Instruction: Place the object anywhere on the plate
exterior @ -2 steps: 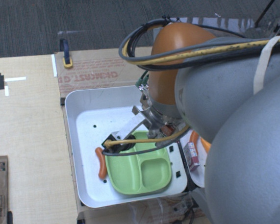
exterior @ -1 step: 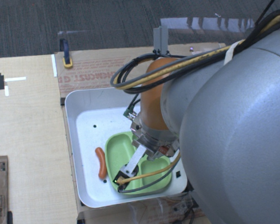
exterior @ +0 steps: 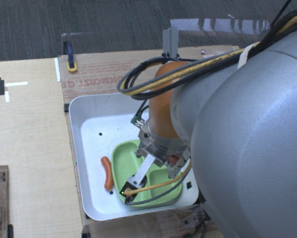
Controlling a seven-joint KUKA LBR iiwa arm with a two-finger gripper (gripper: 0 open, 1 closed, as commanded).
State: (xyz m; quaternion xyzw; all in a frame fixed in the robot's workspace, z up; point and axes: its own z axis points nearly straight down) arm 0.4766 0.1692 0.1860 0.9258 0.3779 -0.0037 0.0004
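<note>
My end effector hangs low over the green plate at lower centre; I cannot tell whether it is open or closed. The orange sausage lies in the white bin, just left of the plate. I judge the pick is not yet done: next I must shift left and descend. The red print beyond the bin is unreadable.

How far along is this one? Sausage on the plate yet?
Done: nothing yet; the orange sausage lies on the white bin's floor beside the green plate's left rim, not on it. In hand: the gripper hangs over the plate, away from the sausage. Left: the grasp, lift and placement.
</note>
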